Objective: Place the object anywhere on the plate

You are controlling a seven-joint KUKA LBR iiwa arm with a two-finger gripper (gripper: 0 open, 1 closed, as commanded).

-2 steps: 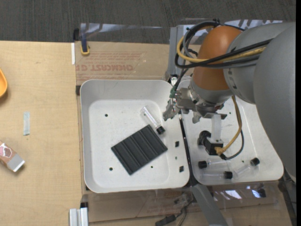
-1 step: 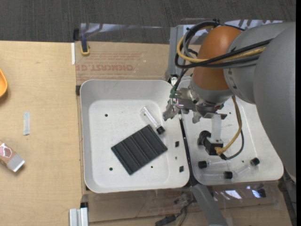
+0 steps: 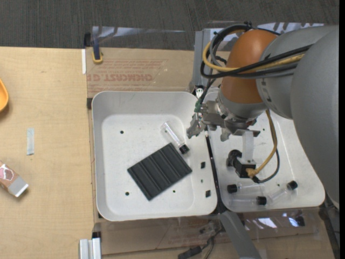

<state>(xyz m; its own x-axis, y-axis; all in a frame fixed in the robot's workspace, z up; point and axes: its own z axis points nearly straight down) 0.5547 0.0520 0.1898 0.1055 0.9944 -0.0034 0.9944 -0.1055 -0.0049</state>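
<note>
Vial (image 3: 173, 136) lies diagonally, black cap toward ribbed plate (image 3: 159, 171).

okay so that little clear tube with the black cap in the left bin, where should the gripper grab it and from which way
Probably the clear middle of the tube, coming straight down from above. It lies flat on the floor of the left bin, slanted, with its black cap almost at a corner of the dark ribbed plate. Fingers set across the tube's narrow width, away from the cap, should stay clear of the plate.
</note>
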